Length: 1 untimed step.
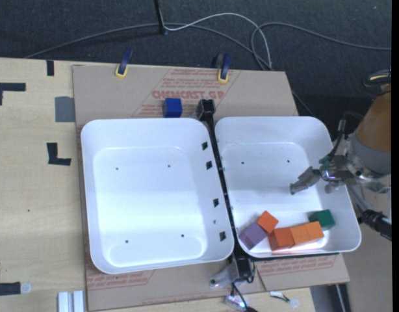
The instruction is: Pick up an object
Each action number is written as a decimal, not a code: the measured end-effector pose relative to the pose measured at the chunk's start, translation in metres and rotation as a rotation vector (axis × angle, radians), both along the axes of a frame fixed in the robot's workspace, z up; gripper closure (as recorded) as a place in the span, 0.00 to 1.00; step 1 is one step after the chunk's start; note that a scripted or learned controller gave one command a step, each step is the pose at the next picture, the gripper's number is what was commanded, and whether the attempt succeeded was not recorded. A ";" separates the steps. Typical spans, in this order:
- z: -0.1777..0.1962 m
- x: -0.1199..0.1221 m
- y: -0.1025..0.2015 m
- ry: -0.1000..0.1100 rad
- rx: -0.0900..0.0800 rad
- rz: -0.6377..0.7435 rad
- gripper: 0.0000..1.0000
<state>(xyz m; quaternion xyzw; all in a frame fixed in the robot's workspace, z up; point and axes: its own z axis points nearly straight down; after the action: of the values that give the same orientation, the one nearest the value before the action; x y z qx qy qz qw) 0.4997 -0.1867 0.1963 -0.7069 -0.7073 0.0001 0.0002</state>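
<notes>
- Our gripper (316,179) hangs over the right bin (277,132), near its right wall, with nothing in it
- We think the fingers (302,182) are spread apart, ready to close on a block
- The blocks sit packed in the near corner of that bin: a purple block (253,234), an orange block (268,221), a red block (281,238) and a green block (324,218)
- We judge the green block easiest, since it sits closest to us
</notes>
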 end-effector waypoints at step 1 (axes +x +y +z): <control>-0.109 -0.013 0.047 0.001 0.000 0.001 0.00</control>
<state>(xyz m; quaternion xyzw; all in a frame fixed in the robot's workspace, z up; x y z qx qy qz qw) 0.4871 -0.1398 0.0868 -0.7064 -0.7078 0.0003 0.0007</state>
